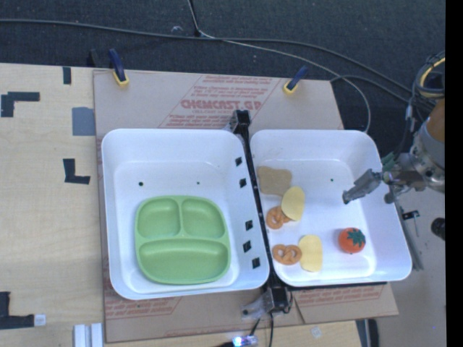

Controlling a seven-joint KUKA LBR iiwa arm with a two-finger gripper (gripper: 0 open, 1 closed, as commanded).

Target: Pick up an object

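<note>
The right bin (362, 144) holds several toy foods. A brown toast slice (274, 179) lies by the divider, with a yellow chip (293, 203) and a pretzel (275, 217) just below it. Nearer the front lie a second pretzel (287, 254) and another yellow piece (311, 253). A red tomato (351, 240) sits at the front right. My gripper (359, 187) reaches in over the bin's right side, above and slightly right of the tomato, with nothing visibly held in it.
The left bin (116, 150) holds a green divided plate (182, 238). A black divider strip (248, 194) runs between the bins. Both bins rest on a cardboard sheet (217, 100) held by two clamps. Cables cross the dark floor behind.
</note>
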